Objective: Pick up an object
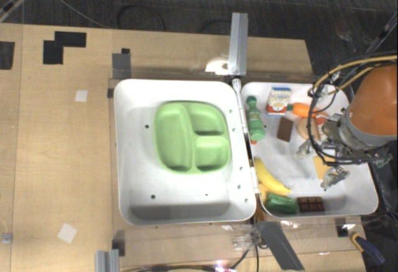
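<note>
Nearest me, a chocolate bar [311,204] and banana [271,178] lie untouched in the right bin [360,205]. Above them the fingers [322,165] hang spread and empty; nothing is picked up. Farther back sits the green bottle [254,119].

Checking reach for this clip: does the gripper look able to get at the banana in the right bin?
Probably yes. The banana lies uncovered by the bin's left wall, a green item touching its lower end; the gripper hangs over the same bin.
</note>
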